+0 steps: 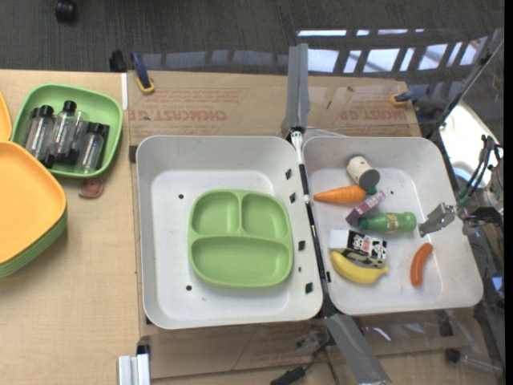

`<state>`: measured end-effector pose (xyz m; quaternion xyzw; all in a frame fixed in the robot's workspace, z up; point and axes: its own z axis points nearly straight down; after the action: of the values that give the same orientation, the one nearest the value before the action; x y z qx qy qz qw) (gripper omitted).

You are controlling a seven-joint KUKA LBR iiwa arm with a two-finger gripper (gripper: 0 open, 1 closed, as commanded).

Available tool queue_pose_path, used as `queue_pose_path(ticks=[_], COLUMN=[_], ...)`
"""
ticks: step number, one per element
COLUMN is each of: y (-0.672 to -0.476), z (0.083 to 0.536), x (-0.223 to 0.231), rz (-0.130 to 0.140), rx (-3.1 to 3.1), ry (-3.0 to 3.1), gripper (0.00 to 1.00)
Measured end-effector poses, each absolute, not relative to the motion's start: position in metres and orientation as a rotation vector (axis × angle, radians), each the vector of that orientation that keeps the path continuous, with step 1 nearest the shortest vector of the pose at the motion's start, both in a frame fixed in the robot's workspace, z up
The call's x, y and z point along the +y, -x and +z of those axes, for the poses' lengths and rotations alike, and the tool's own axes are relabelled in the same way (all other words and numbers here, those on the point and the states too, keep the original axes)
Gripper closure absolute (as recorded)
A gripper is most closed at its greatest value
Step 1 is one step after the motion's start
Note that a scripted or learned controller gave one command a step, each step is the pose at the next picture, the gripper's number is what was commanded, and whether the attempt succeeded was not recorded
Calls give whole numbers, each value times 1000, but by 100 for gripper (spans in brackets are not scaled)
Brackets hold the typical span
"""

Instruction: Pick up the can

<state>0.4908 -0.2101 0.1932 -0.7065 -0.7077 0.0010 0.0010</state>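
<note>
Probably light, rigid and smooth, the small cream cylindrical can (361, 169) lies tipped near the right white bin's (449, 295) far wall; grip across its curved sides. Whether the jaws are parted, I cannot tell.

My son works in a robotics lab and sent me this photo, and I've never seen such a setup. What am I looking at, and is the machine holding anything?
This is one camera fixed above a workbench, looking down at a slant. Two shallow white bins sit side by side. The left bin holds a green divided plate. The right bin holds the can lying on its side, a toy carrot, a green bottle, a banana, a small black-and-white carton and an orange sausage-shaped toy. The robot arm comes in from the right; its two-finger gripper hangs over that bin's right side with nothing between its fingers. The can lies untouched, apart from it.
</note>
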Motion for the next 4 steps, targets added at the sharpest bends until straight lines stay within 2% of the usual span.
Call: queue_pose_path(ticks=[1,2,3,4], y=[-574,-631,-652,-652], z=[170,191,92,101], x=[-134,-78,-125,-125], rz=[5,5,4,7], rx=[-1929,-2049,-2095,-2100], ry=[2478,2381,2341,2338], gripper=[0,0,0,100])
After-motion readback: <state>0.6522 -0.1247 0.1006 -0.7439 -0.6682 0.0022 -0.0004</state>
